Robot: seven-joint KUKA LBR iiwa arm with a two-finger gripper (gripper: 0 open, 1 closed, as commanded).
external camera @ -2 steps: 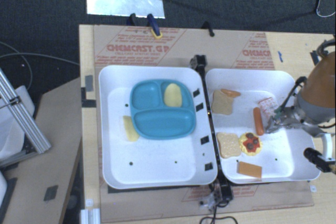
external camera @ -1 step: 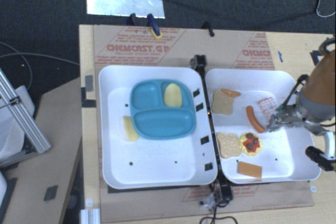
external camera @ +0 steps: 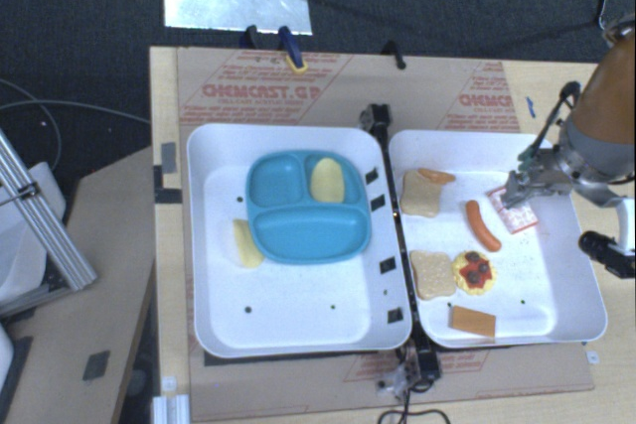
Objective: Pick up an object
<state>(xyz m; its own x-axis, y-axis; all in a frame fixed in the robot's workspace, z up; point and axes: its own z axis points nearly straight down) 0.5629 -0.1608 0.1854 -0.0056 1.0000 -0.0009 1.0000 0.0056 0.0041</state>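
Gripper [external camera: 517,194] sits low over the red-white card [external camera: 514,213] just right of the sausage [external camera: 484,225], can't tell its grip state; card looks unlifted, so pick is pending.

We see one grey arm reaching in from the right, an orange band above its wrist. It angles down and to the left, ending in a dark pincer [external camera: 519,192] held low. Its fingertips are too small to make out.
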